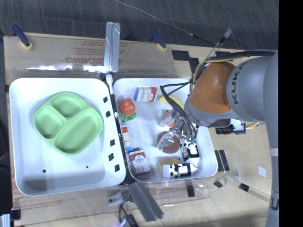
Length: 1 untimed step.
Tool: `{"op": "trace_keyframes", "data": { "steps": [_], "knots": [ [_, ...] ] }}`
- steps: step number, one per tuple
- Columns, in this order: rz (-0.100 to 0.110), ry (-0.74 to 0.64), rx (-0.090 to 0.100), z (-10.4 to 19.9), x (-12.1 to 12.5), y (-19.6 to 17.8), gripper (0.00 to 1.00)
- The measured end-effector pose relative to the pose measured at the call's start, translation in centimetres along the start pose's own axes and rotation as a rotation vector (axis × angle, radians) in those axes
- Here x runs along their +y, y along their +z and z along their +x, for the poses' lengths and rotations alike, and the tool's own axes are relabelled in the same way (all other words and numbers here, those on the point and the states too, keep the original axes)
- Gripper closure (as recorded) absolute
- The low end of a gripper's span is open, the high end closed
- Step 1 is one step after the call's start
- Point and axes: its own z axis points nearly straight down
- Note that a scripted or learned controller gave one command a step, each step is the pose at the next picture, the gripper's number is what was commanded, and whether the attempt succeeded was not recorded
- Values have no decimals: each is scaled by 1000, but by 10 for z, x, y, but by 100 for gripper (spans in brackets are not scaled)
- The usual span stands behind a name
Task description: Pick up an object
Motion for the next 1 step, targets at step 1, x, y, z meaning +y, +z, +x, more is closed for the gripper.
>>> {"op": "trace_keyframes", "data": {
  "steps": [1],
  "knots": [
    [1, 19, 3, 63, -2, 1, 0]
  ]
}}
